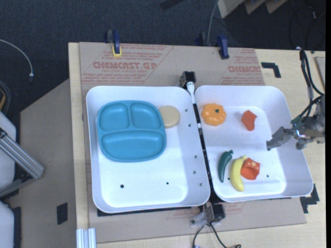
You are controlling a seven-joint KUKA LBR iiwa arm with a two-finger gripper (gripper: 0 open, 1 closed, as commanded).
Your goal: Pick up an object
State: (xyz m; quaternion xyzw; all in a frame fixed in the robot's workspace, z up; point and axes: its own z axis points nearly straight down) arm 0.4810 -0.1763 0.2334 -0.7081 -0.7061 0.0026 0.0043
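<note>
Over the right bin's (269, 94) far right edge we see the gripper (275, 140), its state unclear, nothing visibly held. The nearest objects, a banana (236, 173) and red piece (250, 169), lie untouched; picking remains.

We see dark blue-grey carpet (103, 9) around a brown-board bench (155, 61), two blue clamps (115, 41) at its far edge, and loose cables (20, 61).

Red "CHEMCAST" lettering, upside down, on the brown board (155, 61).
</note>
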